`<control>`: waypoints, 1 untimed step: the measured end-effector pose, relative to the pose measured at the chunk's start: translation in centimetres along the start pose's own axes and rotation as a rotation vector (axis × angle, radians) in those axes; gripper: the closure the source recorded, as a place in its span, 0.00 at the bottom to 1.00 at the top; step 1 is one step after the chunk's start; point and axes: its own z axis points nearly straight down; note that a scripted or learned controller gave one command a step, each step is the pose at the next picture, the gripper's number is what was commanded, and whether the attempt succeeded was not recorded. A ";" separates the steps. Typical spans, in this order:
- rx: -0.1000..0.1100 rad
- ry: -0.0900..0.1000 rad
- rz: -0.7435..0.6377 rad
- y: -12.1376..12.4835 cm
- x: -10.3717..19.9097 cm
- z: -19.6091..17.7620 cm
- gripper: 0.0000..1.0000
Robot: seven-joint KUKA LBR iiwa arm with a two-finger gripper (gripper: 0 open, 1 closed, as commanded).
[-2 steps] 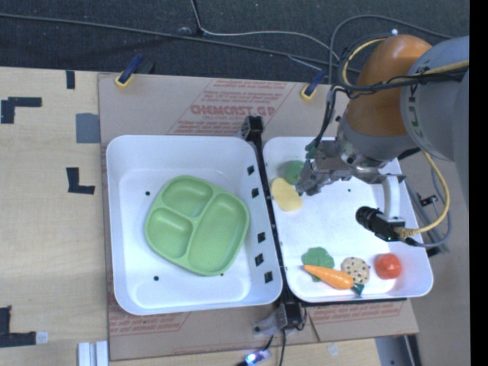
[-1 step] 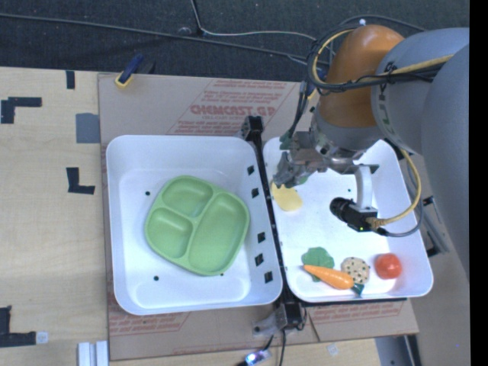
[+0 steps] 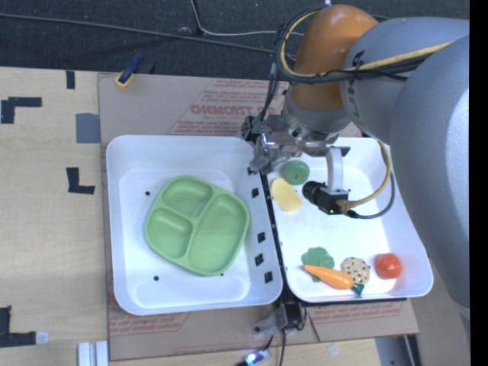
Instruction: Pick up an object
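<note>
Near edge of the right bin: carrot lying across the front, broccoli touching it behind, cookie just beside the carrot's tip, tomato further right, apart from the rest. None of these is being worked.

Left bin: green tray, tilted, sitting mid-bin. Untouched.

Further back, right bin near the divider: yellow piece, with a green round touching its far side. Gripper is just behind and left of those two, low over the bin's back-left corner, right by the divider wall.

Pincer state: can't tell, the wrist hardware and cabling clutter that spot. Nothing visibly held.

Step, my read: approach/descent onto a target, likely the green round or yellow piece. Grasp not confirmed.

Next move needs: centre over one item, not the seam between the two touching ones; stay clear of the divider wall; close, then lift straight up. Risk: the neighbour gets nudged, or a finger lands on the bin rim.
</note>
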 end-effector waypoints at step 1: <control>0.000 0.000 -0.001 2.7 5.7 0.2 1.00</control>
